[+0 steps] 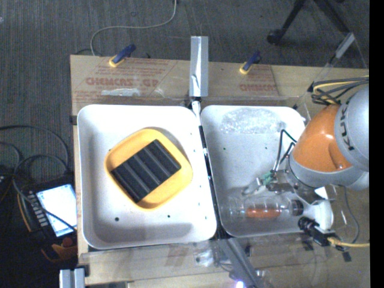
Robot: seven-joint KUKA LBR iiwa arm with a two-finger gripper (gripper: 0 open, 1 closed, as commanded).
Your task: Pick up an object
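Clear bottle (264,210) just below gripper (271,183)

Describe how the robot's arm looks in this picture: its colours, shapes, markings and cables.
The arm has rounded grey housings with a bulging orange band and dark lettering, cut off, on the grey shell. Thin black and yellow cables run alongside it. Its wrist end carries white and black fittings near the gripper.

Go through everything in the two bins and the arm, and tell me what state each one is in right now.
Yellow tray with black ribbed insert: lying flat and skewed in the left bin.
Clear bottle: on its side near the front of the right bin.
Arm: reaching in over the right bin.
Gripper: low, just above the bottle; grip unclear.
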